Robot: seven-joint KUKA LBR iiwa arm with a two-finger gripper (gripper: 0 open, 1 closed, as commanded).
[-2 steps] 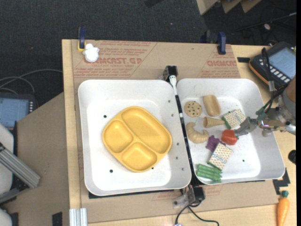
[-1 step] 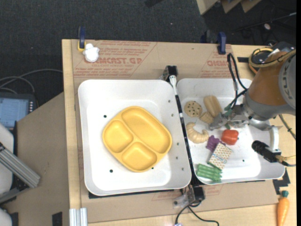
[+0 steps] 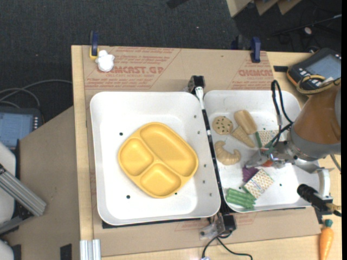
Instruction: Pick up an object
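Note:
The right bin [image 3: 282, 101] holds several toy foods: a round cookie [image 3: 222, 125], a tan bread roll [image 3: 245, 125], a croissant [image 3: 228, 154], a purple piece [image 3: 249, 173], a checkered packet [image 3: 259, 183] and a green bundle [image 3: 240, 198]. My gripper [image 3: 264, 160] hangs low over the middle of this bin, just above the purple piece and the checkered packet and to the right of the croissant. A second patterned packet [image 3: 265, 138] lies just behind it. The grey and orange arm [image 3: 320, 126] covers the bin's right side.
A yellow divided plate [image 3: 157, 158] lies in the left bin [image 3: 108, 112]. A white lump [image 3: 104, 62] sits on the cardboard at the back left. An orange carrot [image 3: 325, 242] lies outside the bins at the front right. Cables run by the arm.

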